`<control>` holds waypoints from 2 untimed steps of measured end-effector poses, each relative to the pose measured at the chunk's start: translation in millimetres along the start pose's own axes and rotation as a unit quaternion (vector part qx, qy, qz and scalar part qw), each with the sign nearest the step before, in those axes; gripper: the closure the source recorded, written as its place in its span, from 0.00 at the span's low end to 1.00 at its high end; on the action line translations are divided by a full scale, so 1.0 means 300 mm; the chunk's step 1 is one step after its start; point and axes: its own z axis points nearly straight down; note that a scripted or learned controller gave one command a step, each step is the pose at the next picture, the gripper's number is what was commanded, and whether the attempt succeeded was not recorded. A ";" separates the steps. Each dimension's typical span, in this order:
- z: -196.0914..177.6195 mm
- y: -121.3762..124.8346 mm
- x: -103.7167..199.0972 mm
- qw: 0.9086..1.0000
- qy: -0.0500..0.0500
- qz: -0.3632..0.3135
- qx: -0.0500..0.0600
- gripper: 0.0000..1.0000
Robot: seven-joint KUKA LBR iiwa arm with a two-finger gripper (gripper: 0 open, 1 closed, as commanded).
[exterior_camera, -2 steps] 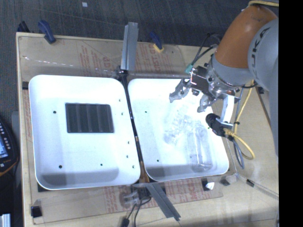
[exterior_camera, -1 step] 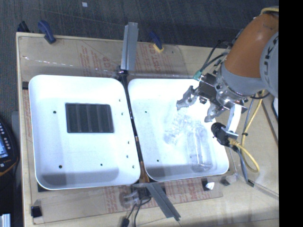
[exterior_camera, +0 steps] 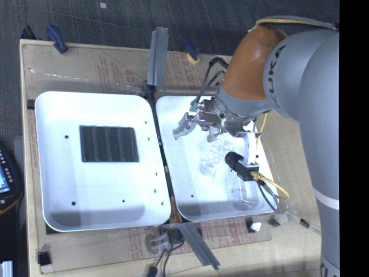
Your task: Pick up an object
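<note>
My gripper (exterior_camera: 199,131) hangs over the upper half of the right bin (exterior_camera: 190,203), open, with nothing between its fingers (exterior_camera: 183,128). Just below it lies a clear crumpled plastic item (exterior_camera: 210,157), hard to make out against the white floor. A clear glass-like object (exterior_camera: 243,193) rests near the bin's lower right corner. In the left bin (exterior_camera: 52,206) lies a flat dark grey ridged block (exterior_camera: 109,144), far to the left of the gripper.
A black connector with a yellow cable (exterior_camera: 242,169) hangs off the arm over the right bin. A metal bar (exterior_camera: 157,56) stands at the back between the bins, another (exterior_camera: 196,248) at the front. Blue clamps (exterior_camera: 57,39) grip the bench's far edge.
</note>
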 end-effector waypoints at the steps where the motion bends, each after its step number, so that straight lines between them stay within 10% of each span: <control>1: -0.321 -0.083 -0.219 0.994 0.000 0.109 -0.003 0.00; 2: -0.185 -0.155 -0.298 0.984 0.000 0.176 -0.001 0.00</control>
